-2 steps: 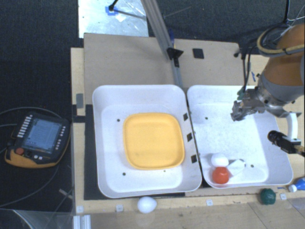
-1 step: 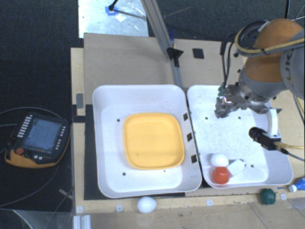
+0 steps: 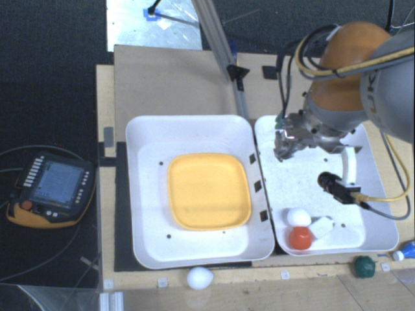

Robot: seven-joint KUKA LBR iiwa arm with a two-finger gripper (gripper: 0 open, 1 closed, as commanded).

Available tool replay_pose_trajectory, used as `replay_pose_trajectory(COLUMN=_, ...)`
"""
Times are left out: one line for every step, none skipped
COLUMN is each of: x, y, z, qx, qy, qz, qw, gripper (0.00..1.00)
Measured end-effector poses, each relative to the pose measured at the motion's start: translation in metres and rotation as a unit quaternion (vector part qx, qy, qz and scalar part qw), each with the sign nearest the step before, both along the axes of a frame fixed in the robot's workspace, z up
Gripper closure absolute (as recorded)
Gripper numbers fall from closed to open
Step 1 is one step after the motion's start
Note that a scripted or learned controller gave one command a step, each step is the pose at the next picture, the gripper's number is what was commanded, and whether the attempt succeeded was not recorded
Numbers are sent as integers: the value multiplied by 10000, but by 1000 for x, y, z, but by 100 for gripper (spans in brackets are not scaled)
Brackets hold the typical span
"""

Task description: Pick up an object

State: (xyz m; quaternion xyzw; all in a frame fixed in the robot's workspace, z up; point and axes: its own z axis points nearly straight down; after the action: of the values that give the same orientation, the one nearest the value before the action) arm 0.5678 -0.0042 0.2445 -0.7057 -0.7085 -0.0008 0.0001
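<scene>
Camera view has the gripper [image 3: 283, 149] low over the right bin [image 3: 376, 173] at its upper-left corner; whether it is clenched cannot be told. Judged an approach: next, travel toward the near corner, where a red ball [image 3: 299, 238] touches a white ball [image 3: 299, 217].

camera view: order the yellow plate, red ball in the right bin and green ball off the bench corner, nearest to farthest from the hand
Measured from the hand:
1. yellow plate, in the left bin, to its left.
2. red ball, at the right bin's near edge.
3. green ball, outside the bins, near right corner.
</scene>
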Motion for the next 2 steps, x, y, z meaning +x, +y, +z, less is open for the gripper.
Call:
replay_pose_trajectory(x=-10, y=49, z=4, qx=0, qy=0, qz=0, qw=10000, gripper=100)
replay_pose_trajectory(x=-7, y=93, z=2, qx=0, qy=4, qz=0, qw=10000, gripper=100)
